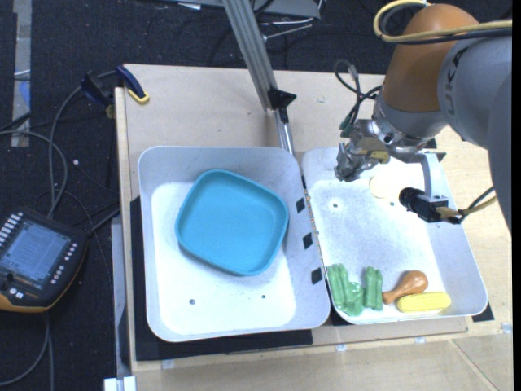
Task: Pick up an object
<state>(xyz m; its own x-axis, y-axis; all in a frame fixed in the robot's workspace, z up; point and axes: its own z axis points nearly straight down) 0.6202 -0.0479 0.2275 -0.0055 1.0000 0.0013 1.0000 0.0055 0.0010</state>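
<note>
A blue square plate [232,221] lies in the left bin [163,300]. In the right bin [391,235], near its front edge, lie two green toy pieces [356,288], a brown drumstick-shaped toy [404,285] and a yellow oblong toy [422,302]. A pale round item [381,187] rests near the back of the right bin. My gripper [348,167] hangs over the back left corner of the right bin, above its rim and apart from the toys. Its dark fingers point down with nothing visible between them.
A slanted metal pole [256,55] rises behind the bins. A black bracket with cable [423,205] juts over the right bin. Cables and a handheld control pendant [32,255] lie on the dark floor to the left.
</note>
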